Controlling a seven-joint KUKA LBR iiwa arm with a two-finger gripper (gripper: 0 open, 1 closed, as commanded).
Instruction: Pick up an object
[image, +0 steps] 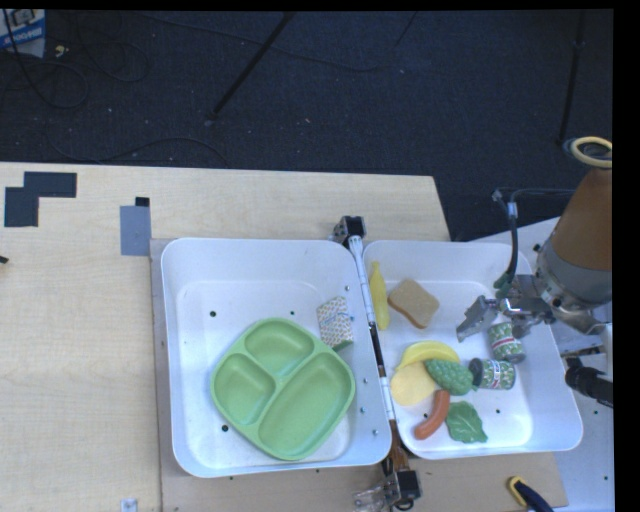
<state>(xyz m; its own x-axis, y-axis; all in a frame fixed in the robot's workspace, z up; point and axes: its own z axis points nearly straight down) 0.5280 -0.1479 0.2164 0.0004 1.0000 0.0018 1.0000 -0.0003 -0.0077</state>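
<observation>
I am looking down on the bench, where the left white plastic bin (190, 300) is holding a pale green three-compartment plate (283, 387) and a small patterned paper packet (336, 320) leaning at the plate's upper right edge. Crossing the divider into the right white plastic bin (560, 425), I am reading a slim yellow toy corn cob (378, 294) lying lengthwise along the left wall, a tan slice of toy bread (413, 302) just beside it, then a cluster of a yellow toy banana (430, 352), a pale yellow round toy piece (408, 384), a bumpy dark green toy vegetable (449, 376), an orange-red toy sausage (432, 414) and a green toy leaf (465, 423). Two small green-labelled toy cans (500, 360) are sitting at the cluster's right, one upright-looking, one on its side with its long axis running left to right. The grey two-finger gripper (494, 322) is hanging above them, its fingers spread apart and gripping nothing, the upper can lying just beneath and slightly right of the fingertips. I am judging that can the nearest candidate: a short drop looks sufficient, though its neighbour is touching and could be nudged.
</observation>
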